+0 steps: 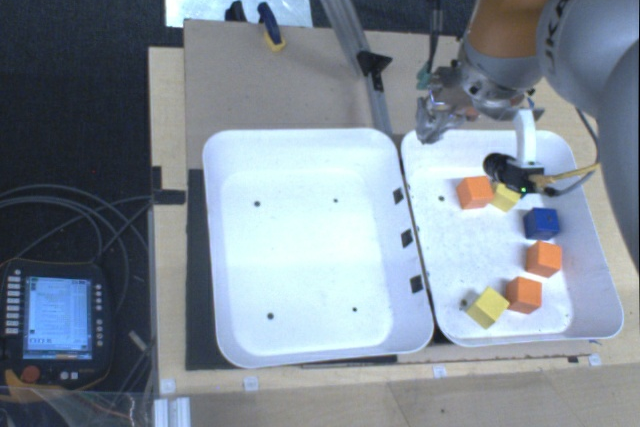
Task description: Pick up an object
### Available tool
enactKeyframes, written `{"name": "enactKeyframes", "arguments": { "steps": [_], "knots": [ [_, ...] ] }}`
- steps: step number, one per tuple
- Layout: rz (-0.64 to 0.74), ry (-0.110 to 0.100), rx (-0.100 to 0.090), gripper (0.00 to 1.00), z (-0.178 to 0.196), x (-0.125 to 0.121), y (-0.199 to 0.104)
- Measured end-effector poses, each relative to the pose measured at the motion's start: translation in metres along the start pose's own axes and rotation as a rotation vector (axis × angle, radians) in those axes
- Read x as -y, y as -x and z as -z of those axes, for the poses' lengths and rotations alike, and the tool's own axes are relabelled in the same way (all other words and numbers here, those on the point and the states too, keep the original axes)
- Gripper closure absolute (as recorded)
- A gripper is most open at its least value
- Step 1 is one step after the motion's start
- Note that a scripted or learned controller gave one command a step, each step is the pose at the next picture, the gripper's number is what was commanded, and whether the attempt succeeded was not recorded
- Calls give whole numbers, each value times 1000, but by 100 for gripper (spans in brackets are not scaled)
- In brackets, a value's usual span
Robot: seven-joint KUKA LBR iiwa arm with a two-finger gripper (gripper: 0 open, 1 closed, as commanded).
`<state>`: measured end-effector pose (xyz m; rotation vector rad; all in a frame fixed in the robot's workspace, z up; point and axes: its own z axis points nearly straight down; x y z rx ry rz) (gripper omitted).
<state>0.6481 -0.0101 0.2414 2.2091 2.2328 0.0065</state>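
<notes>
The tool (433, 125) hangs over the far left corner of the right bin (450, 255). At this slant I cannot tell whether it is spread or pressed together, though nothing seems to be in it. Closest to it lies an orange block (474, 192), touching a small yellow block (506, 198) on its right. Both look light, stiff and flat-sided, perhaps foam or wood. I would take the orange block across its far and near faces, clear of its neighbour.
</notes>
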Motion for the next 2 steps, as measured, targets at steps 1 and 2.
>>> {"name": "enactKeyframes", "arguments": {
  "steps": [1,2],
  "knots": [
    [2,-1,0,100,9,7,-63],
    [-1,-3,1,100,7,19,-98]
  ]
}}
